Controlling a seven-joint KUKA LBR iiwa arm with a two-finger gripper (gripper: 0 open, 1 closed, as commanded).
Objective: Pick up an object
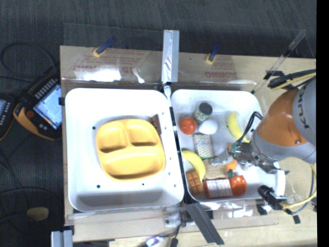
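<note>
The end effector (237,151) sits low in the right bin (247,98) at about four o'clock, among the clutter, and whether it is open or closed cannot be told. The objects there lie tightly packed, namely a tomato (187,125), a white egg (208,127), two bananas (194,161), a red bottle (222,187) and a waffle (193,181), so a grasp could probably glance off a curved banana or nudge neighbours aside and come up with nothing. The left bin (77,138) holds a yellow divided tray (130,148) at its centre.
</note>
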